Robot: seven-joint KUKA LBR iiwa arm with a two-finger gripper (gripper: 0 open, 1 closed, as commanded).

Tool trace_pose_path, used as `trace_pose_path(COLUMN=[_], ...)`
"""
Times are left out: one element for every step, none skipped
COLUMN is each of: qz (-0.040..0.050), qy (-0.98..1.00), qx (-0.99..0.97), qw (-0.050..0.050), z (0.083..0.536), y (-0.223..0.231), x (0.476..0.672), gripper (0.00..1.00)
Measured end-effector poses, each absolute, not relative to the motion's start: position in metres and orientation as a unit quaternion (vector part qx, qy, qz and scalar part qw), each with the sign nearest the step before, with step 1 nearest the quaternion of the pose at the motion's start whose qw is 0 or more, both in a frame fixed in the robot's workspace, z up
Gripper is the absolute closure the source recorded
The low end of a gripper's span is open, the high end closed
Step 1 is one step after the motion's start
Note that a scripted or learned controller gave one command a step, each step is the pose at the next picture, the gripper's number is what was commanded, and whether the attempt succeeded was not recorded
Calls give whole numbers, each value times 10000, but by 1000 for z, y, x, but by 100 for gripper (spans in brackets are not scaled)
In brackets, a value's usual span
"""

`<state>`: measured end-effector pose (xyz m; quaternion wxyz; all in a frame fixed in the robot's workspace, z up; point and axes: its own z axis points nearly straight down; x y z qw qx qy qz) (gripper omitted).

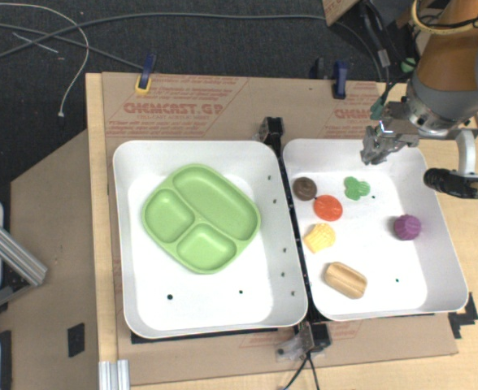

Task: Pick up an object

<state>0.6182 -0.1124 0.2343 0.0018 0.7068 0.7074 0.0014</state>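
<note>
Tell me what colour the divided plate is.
Light green; the divided plate shows in the camera view.

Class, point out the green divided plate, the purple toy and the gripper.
green divided plate (pixel 200 218), camera view, centre ridge.
purple toy (pixel 407 227), camera view, its middle.
gripper (pixel 377 149), camera view, at fingertips.

**Five small items, one tray, two bins**

Two white bins sit side by side: the left bin (pixel 133 242) and the right bin (pixel 434 275). The left one holds a single green divided tray (pixel 200 217) with three compartments. The right one holds five small pieces, one of each: a brown round piece (pixel 305 188) at ten o'clock, a green one (pixel 356 188) at twelve, an orange one (pixel 328 208), a yellow one (pixel 320 236), a purple one (pixel 407 227) at three, and (largest of the lot) one tan loaf-like piece (pixel 345 279) at six.
</note>
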Motion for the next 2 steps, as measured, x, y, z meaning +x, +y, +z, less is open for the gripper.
trace_pose_path(qz=[6,-2], qy=[7087,7087], qx=[7055,7055], qw=[-8,-22], z=[235,227], y=[-65,-19], x=[620,607], gripper=[100,100])
